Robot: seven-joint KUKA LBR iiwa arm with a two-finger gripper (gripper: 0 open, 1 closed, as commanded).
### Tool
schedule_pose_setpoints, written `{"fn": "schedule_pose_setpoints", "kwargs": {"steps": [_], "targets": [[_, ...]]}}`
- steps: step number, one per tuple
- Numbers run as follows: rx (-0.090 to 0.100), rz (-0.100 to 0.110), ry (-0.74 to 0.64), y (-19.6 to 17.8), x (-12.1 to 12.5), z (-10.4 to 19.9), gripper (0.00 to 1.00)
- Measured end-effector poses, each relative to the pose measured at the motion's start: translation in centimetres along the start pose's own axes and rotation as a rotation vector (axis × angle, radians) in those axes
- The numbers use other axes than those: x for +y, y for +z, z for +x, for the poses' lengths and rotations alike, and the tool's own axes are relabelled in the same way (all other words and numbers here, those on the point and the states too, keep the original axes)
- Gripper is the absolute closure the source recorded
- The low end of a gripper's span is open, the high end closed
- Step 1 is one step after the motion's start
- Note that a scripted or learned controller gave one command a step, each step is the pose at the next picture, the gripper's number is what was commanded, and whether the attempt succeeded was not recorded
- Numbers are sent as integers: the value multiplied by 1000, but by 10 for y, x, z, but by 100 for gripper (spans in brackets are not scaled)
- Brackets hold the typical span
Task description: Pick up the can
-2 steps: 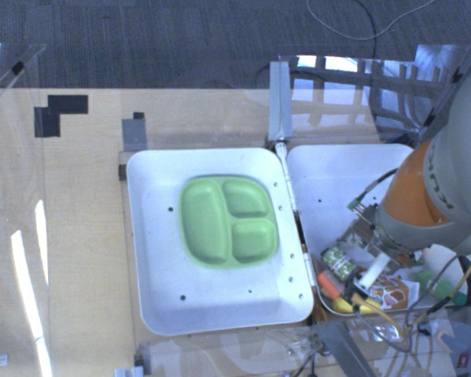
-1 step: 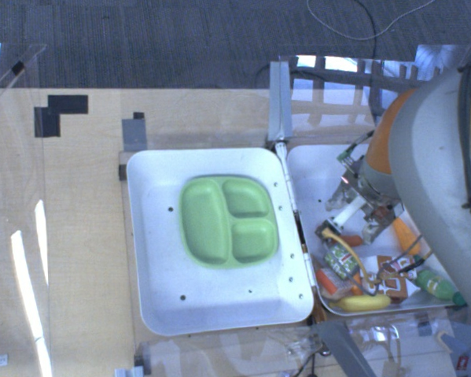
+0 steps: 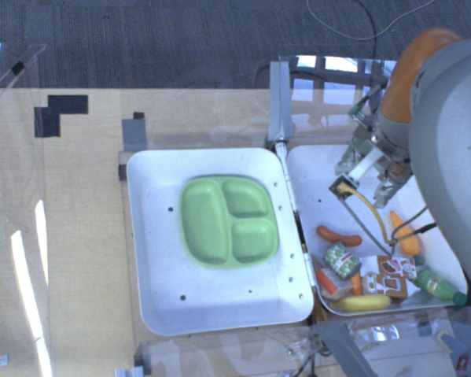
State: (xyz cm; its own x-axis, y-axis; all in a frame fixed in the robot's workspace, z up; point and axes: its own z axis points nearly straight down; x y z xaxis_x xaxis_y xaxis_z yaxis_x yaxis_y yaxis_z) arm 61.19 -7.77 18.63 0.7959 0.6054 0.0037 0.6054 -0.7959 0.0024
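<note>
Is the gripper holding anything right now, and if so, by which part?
Nothing is held. The gripper hangs over the bare upper part of the right bin, apart from the can lying among the toy food lower down.

left bin [image 3: 159, 306]: holds divided tray [image 3: 228, 220] at centre | right bin [image 3: 309, 172]: gripper [image 3: 367, 174] above far half; near half: sausage [image 3: 339, 236], can [image 3: 342, 260] just nearer, banana [image 3: 364, 302] at near edge, carton [image 3: 387, 277] right of can, bottle [image 3: 439, 286] at right corner
</note>
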Motion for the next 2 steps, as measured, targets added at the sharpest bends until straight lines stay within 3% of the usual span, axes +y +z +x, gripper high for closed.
{"fn": "schedule_pose_setpoints", "kwargs": {"steps": [1,2], "targets": [[1,0,45,92,-6,-80,0],[-1,0,396,-29,24,-132,0]]}}
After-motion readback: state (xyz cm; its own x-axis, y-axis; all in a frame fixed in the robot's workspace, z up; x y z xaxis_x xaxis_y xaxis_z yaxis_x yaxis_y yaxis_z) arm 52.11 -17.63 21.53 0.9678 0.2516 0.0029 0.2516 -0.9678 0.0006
